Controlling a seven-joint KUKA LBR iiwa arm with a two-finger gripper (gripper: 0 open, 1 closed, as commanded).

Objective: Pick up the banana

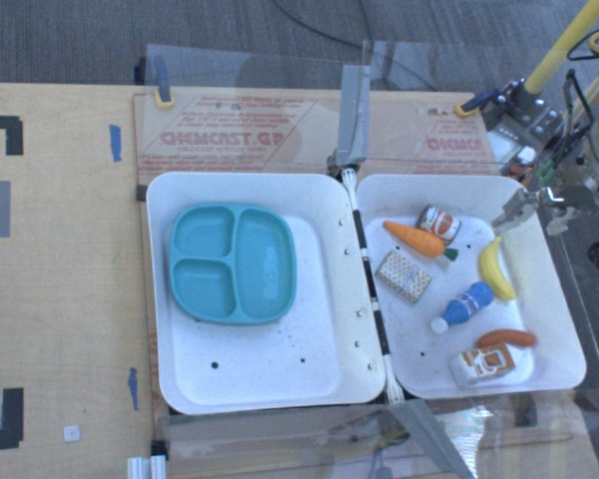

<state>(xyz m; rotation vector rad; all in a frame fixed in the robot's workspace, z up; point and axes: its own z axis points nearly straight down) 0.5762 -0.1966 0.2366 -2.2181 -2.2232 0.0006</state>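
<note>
1. We saw the curved yellow banana (495, 269) lying in the right-hand shallow white bin (564, 362), close to its right wall, with the arm's two-finger gripper (517, 211) just beyond its far end.
2. We could not tell the gripper's opening.
3. We judged the wall might block a finger.
4. The blue plastic bottle (468, 304), just beside the banana's near end, risked being knocked.

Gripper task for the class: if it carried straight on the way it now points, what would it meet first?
The gripper points down-left over the right bin. The banana lies nearest that line, so probably that first, though depth is unclear from above.
</note>
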